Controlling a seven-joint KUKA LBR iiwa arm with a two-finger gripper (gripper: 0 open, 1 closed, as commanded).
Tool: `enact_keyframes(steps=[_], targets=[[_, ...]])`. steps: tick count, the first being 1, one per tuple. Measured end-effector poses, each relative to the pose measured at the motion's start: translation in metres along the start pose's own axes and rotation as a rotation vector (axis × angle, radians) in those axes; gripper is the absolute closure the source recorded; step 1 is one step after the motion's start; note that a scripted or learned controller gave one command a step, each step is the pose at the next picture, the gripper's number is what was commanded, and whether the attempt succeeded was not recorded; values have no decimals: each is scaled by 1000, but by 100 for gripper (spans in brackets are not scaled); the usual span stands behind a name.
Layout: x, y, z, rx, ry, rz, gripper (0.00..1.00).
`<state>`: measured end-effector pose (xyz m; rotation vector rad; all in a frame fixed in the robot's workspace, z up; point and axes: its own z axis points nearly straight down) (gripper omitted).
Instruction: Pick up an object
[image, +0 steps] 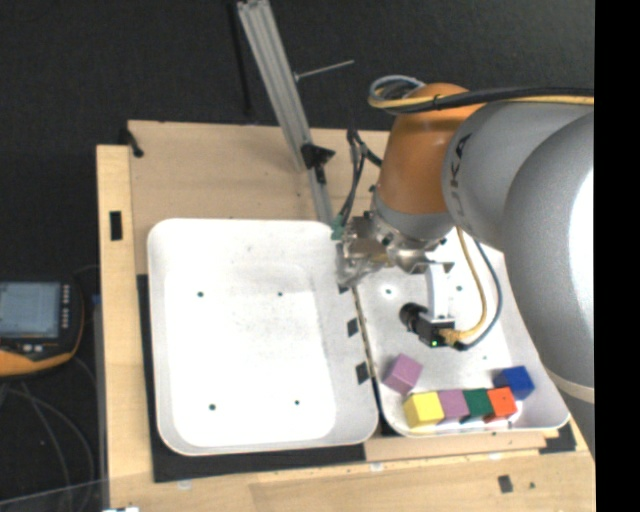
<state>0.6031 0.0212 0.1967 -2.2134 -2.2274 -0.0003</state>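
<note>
My hand (362, 262) hangs at the right bin's (455, 290) upper-left edge; I cannot tell its state. The purple block (402, 373), nearest of the blocks, lies toward the lower right, the others along the bin's bottom wall.

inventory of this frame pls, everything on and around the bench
left bin: 1, white, left half of the bench
right bin: 1, white, right of the left bin, partly under the arm
purple block: 1, purple, right bin, near its left wall, apart from the row
yellow block: 1, yellow, left end of the row at the right bin's near edge
row purple block: 1, light purple, right of the yellow block
green block: 1, green, next in the row
orange block: 1, orange, right end of the row
blue block: 1, blue, behind the orange block
handheld screen: 1, grey and orange, off the bench at left
arm: 1, grey with orange band, over the right bin
hand: 1, metal, above the bins' shared edge
</note>
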Motion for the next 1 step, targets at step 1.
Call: enact_keyframes(steps=[1], targets=[[60, -16, 0, 0, 1, -2, 100]])
